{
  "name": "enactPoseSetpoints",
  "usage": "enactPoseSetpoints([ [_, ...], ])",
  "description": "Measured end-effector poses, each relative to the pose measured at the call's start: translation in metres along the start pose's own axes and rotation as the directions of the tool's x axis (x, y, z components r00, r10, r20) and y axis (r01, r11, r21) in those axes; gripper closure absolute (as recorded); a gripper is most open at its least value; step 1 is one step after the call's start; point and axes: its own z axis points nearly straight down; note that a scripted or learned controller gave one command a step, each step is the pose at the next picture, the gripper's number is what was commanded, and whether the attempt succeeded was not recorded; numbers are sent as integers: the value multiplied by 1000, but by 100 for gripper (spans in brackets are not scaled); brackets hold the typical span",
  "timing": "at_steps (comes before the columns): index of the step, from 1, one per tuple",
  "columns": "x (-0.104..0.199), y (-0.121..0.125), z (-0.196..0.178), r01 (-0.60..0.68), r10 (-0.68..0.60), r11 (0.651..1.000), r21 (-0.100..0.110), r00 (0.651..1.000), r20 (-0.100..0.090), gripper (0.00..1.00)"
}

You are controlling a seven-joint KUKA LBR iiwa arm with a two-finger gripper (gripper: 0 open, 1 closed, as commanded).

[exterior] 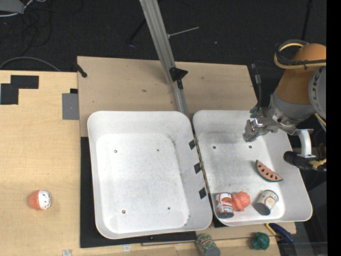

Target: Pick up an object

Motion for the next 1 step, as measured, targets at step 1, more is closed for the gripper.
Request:
enactPoseSetpoints([
  [1, 7, -1, -46, 5, -5, 1000, 0, 1000, 0, 100],
])
